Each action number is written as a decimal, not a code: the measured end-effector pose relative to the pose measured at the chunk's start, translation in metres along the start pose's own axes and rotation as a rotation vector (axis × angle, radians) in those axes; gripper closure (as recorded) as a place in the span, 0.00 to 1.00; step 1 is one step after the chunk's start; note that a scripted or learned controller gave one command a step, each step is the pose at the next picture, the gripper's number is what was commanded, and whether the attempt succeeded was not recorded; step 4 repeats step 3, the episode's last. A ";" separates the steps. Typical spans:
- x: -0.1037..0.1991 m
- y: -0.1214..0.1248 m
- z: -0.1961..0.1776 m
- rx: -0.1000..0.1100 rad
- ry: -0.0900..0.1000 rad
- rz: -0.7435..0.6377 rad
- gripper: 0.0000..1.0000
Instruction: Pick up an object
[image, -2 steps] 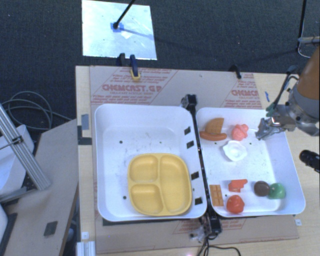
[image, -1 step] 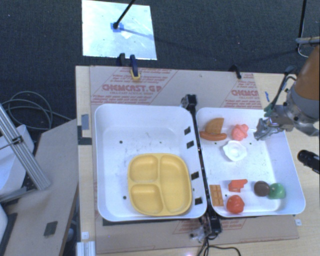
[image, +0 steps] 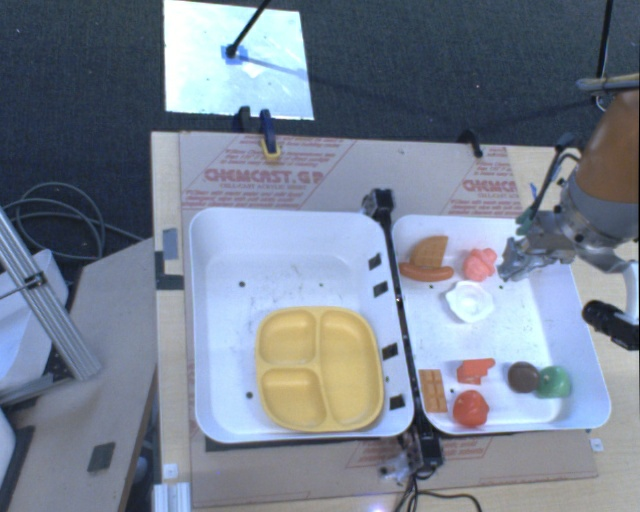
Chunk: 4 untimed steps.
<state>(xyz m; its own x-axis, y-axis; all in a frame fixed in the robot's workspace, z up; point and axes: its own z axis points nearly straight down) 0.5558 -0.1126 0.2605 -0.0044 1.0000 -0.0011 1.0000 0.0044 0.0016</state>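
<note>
The right bin (image: 570, 300) holds several toy foods. An orange bread-like piece (image: 428, 258) and a pink piece (image: 480, 264) lie at its back. A white cup-like piece (image: 468, 302) sits in the middle. Along the front lie a tan waffle (image: 432, 390), a red tomato (image: 470, 408), an orange-red piece (image: 476, 371), a brown ball (image: 522, 376) and a green ball (image: 554, 381). My gripper (image: 512, 266) hangs low over the bin's back, just right of the pink piece, with nothing seen between its fingers.
The left bin (image: 225, 260) holds a yellow three-compartment tray (image: 320, 366). A black divider clip strip (image: 392, 300) runs between the bins. The arm (image: 600, 190) enters from the right. A black part (image: 610, 322) overhangs the right bin's rim.
</note>
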 end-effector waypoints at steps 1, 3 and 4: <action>0.001 0.007 0.001 -0.002 -0.001 0.000 1.00; 0.009 0.018 -0.008 -0.002 0.000 -0.001 1.00; 0.009 0.018 -0.008 -0.002 0.000 -0.001 1.00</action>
